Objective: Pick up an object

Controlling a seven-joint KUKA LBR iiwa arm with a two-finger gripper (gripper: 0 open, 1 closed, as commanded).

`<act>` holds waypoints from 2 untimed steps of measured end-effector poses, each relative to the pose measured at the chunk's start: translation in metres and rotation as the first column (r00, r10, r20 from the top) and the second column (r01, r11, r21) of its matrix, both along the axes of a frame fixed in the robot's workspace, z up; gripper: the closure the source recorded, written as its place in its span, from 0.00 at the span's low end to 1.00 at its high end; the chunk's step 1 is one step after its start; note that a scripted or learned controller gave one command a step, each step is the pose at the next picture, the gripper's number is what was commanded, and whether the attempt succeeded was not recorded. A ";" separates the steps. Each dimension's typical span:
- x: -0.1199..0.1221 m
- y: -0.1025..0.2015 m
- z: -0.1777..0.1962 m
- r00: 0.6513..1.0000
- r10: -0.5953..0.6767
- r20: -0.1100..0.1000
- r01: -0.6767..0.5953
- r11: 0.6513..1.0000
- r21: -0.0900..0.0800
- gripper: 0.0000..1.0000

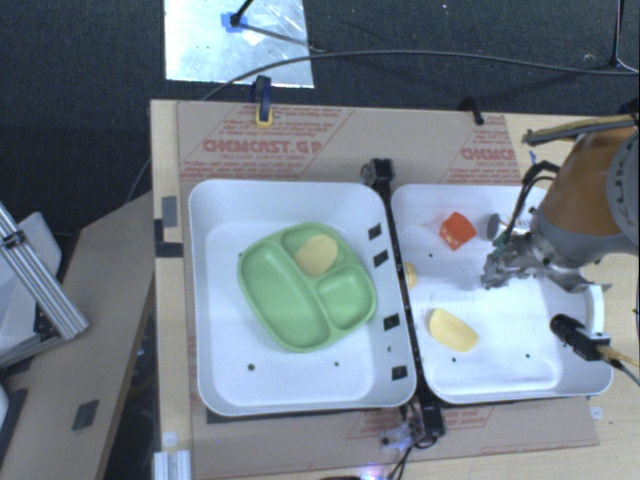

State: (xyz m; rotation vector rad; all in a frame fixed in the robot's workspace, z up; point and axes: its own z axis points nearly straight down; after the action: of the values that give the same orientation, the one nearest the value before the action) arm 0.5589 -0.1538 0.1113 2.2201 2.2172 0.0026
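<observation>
Claw near orange block

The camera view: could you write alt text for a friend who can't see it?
A grey robot arm's claw hangs over the right bin, between an orange block and a yellow piece. The left bin holds a green divided tray.

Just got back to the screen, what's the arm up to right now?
The arm's hand is down inside the right bin, between an orange block toward the back and a yellow piece nearer the front. It touches neither, and nothing shows in its grip. The left bin holds a green divided plate with a pale yellow item in one compartment. Nothing has been picked up yet.
</observation>
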 end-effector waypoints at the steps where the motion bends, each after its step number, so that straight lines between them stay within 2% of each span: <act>1: 0.003 -0.004 0.064 1.000 0.005 0.003 -0.005 1.000 -0.001 1.00; 2: 0.001 -0.013 0.123 1.000 0.005 0.004 -0.005 1.000 -0.001 1.00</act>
State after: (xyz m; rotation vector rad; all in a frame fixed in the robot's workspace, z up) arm 0.5597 -0.1667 0.2345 2.2121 2.2197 0.0057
